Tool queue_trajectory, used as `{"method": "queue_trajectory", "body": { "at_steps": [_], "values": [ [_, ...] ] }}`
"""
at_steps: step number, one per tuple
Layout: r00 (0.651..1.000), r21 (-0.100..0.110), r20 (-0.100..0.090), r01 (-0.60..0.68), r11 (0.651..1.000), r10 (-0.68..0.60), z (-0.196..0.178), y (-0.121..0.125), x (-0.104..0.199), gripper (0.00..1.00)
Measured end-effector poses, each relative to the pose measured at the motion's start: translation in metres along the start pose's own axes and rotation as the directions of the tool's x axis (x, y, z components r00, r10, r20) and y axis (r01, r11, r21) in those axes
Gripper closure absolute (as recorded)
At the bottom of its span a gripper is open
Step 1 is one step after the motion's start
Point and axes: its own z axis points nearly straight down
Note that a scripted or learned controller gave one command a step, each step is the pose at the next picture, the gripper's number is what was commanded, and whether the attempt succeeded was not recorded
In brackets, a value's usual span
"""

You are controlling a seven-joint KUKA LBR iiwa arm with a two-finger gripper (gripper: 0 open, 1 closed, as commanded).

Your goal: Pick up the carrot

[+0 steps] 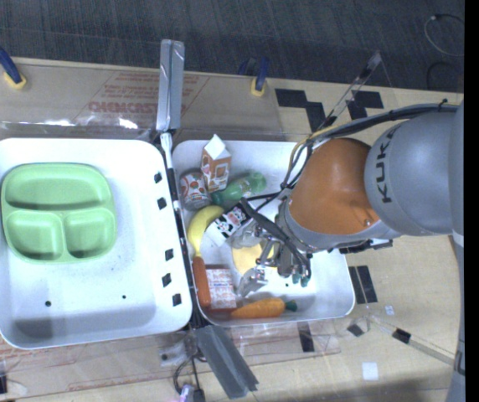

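The orange carrot (258, 309) lies flat along the front wall of the right bin (340, 304), pointing left to right. My gripper (256, 275) hangs low inside this bin, just behind and slightly above the carrot, over a pale yellow item (244, 258). The carrot rests on the bin floor with nothing touching it. The grey and orange wrist (332, 195) covers the right half of the bin.
The right bin also holds a small milk carton (215, 162), a can (193, 188), a green bottle (241, 186), a banana (201, 224), a red sausage (199, 279) and a wrapped snack (220, 285). In the left bin (22, 325) sits a green divided tray (55, 212).
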Motion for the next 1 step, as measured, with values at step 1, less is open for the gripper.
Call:
{"method": "queue_trajectory", "body": {
  "at_steps": [1],
  "values": [
    [1.000,0.000,0.001,0.004,1.000,-0.004,-0.0103,0.0010,-0.0008,1.00]
  ]
}}
